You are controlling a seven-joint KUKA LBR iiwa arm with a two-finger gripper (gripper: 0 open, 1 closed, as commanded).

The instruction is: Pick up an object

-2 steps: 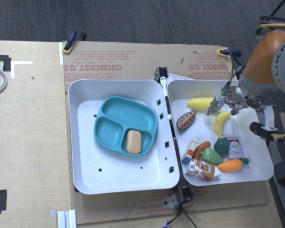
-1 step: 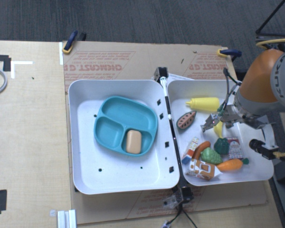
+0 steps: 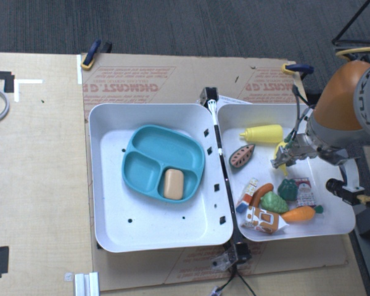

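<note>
The gripper (image 3: pixel 282 159), its open-or-closed state impossible to tell, hovers in the right bin (image 3: pixel 333 230) just beside a yellow bottle (image 3: pixel 263 134), likely light, smooth and slippery, best pinched across its middle.

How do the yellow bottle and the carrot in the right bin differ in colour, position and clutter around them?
The yellow bottle is plain yellow; the carrot is orange with a green tip. The yellow bottle lies at the right bin's far side with bare floor around it; the carrot lies at the near side, crowded against other items. Both lie on their sides, roughly crosswise.
</note>
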